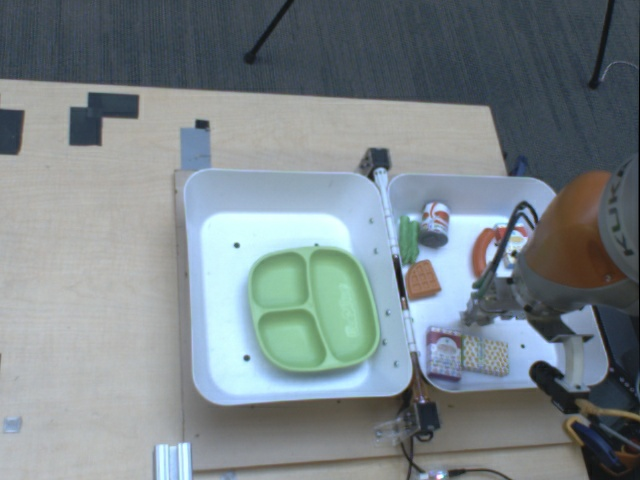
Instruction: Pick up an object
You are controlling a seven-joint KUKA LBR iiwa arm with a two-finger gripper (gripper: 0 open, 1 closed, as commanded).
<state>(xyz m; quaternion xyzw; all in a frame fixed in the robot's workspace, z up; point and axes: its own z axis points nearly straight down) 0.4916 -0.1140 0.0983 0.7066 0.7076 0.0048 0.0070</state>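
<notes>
Gripper: the gripper (478, 306) hangs low over the middle of the right bin (455, 190), at the end of the grey arm (585, 243) with its orange band. From where I stand I cannot tell whether it is open or closed, and I see nothing held in it.

Nearest object: the patterned packet (486, 355) lies flat just below the gripper, towards the near wall of the bin, its long axis running across the bin. It looks the likeliest thing to pick.

Beside it: a small red and white box (444, 353) lies touching or almost touching the packet's left end, so a grasp there would be crowded.

Further left: an orange cracker-like square (423, 280) and a green pod (408, 238) lie by the wall between the bins.

Far end: a small can (434, 222) stands near the back; a red object (489, 248) is partly hidden behind the arm's cable.

Left bin: the left bin (215, 298) holds a green divided tray (313, 308), well apart from the gripper.

Worktop: the pale worktop (90, 268) carries both bins.
</notes>
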